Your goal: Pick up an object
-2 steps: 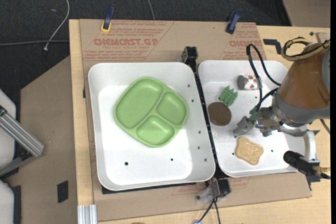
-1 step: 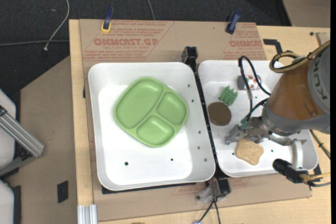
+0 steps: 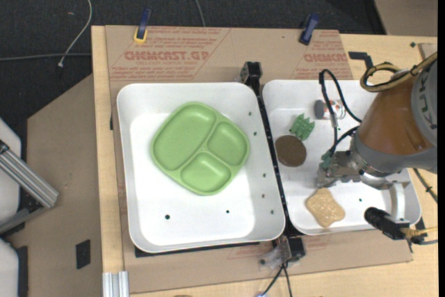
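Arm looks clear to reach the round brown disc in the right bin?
Probably yes. The round brown disc lies flat and uncovered in the right white bin, apart from the small green piece and the tan cracker-like piece. The gripper hangs just beside it, nothing between.

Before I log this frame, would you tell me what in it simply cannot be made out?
- Gripper: finger state, too small and dark in the camera view.
- Right bin: its far-right floor, covered by the arm.
- Small grey and red object: identity, too small, crossed by a black cable.
- Arm: cut off by the right edge.
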`<state>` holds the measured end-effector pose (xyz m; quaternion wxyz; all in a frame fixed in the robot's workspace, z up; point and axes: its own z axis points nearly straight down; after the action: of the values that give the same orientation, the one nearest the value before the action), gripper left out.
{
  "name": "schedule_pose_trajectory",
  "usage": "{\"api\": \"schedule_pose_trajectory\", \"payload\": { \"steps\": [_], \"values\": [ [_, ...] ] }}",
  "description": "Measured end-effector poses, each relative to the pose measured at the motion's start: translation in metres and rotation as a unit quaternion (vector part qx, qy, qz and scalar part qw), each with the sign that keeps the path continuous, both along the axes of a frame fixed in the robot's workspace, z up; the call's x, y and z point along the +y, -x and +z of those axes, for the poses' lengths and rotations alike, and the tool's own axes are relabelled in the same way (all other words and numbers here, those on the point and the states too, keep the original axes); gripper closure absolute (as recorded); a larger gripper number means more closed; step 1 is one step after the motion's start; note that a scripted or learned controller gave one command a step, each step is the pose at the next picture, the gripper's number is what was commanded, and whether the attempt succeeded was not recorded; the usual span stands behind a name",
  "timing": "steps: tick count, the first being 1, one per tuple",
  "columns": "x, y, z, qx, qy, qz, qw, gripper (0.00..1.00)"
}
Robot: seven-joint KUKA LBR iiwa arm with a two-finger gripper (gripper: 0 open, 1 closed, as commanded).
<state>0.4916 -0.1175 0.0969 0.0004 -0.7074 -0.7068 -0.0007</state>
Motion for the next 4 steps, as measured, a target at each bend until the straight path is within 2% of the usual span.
{"api": "schedule_pose_trajectory", "payload": {
  "steps": [1, 3, 4],
  "values": [
    [-0.001, -0.002, 0.064, -0.003, 0.0015, 0.001, 1.0, 1.0],
    [-0.013, -0.01, 0.159, -0.003, 0.0018, 0.001, 1.0, 1.0],
    [0.039, -0.034, 0.144, -0.001, 0.0001, 0.004, 1.0, 1.0]
  ]
}}
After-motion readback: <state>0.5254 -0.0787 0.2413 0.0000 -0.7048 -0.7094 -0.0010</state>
